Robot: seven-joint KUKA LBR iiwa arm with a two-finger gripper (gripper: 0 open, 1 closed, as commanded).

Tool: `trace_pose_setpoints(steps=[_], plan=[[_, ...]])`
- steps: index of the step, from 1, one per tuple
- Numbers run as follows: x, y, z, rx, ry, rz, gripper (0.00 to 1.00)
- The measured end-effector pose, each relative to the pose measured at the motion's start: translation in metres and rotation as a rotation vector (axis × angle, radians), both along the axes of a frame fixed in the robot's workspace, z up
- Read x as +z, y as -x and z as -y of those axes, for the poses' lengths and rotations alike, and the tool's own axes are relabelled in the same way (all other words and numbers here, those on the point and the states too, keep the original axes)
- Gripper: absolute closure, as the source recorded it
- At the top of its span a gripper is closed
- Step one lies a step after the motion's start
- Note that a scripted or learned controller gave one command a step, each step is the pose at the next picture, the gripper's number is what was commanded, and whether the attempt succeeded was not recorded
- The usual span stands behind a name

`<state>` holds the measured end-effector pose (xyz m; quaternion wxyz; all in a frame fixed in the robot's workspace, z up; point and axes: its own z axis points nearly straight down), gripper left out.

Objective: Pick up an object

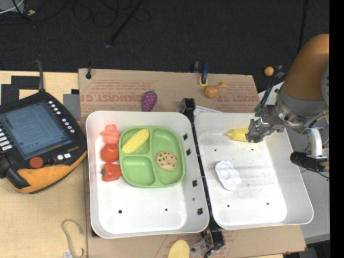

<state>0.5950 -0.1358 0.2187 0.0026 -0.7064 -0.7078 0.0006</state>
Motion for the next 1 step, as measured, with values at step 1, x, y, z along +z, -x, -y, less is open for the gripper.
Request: trace_pose_setpoints(steps=[1], plan=[[-0.0057, 0.0187, -0.0475, 0.000, 0.000, -0.001, 1.00]])
